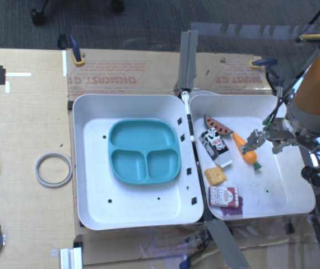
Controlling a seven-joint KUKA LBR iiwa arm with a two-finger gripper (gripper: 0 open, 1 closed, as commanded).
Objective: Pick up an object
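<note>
Camera view caught the arm reaching into the right bin, its gripper (253, 143) low over the toys.

Far left on the surface (25, 122) lay a tape ring (54, 169); next came the left bin (87, 167), holding a teal divided plate (145, 151). Over in the right bin (277, 195) sat a watermelon slice (218, 127), a black-and-white carton (214, 144), a tan cracker (215, 176) and a red-and-white packet (225, 197) near the front wall. And there, just right of the carton, the orange carrot (245, 148) lay on the bin floor with the gripper directly above it, touching or very nearly so. Whether it was open or closed, I could not tell; the carrot looked to be resting, not lifted.
</note>
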